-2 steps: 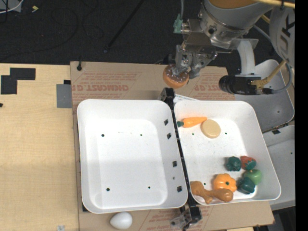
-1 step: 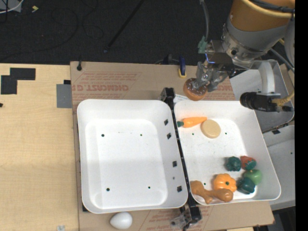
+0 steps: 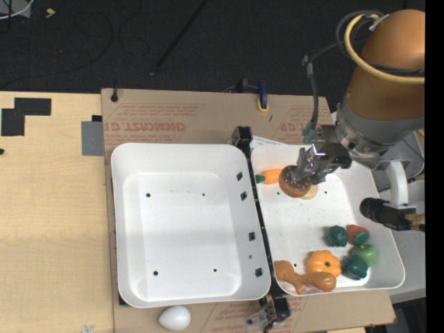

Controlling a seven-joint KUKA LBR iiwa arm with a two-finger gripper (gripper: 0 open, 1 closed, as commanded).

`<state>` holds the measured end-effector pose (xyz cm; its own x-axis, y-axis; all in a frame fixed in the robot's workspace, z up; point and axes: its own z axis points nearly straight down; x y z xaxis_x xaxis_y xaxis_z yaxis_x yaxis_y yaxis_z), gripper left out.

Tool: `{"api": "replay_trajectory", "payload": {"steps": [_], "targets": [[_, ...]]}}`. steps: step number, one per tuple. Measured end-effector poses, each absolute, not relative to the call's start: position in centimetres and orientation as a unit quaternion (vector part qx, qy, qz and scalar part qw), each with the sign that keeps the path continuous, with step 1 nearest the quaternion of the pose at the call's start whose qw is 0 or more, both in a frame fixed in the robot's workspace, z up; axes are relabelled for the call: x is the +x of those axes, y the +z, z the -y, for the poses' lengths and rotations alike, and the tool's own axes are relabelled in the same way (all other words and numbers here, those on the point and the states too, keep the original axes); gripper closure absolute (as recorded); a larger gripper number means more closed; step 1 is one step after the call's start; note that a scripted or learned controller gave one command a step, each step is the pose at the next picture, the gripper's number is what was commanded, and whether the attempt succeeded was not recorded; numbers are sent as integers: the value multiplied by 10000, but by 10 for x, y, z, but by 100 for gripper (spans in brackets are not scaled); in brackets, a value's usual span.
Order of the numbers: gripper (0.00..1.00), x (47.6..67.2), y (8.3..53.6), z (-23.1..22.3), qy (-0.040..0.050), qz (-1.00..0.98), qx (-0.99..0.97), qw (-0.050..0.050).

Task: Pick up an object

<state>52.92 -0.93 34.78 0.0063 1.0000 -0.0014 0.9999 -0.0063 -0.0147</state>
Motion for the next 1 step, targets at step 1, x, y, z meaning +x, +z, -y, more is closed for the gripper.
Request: {"api": "replay_trajectory", "payload": {"steps": [1], "targets": [[100, 492, 281, -64, 44, 7093, -7048, 52]]}}
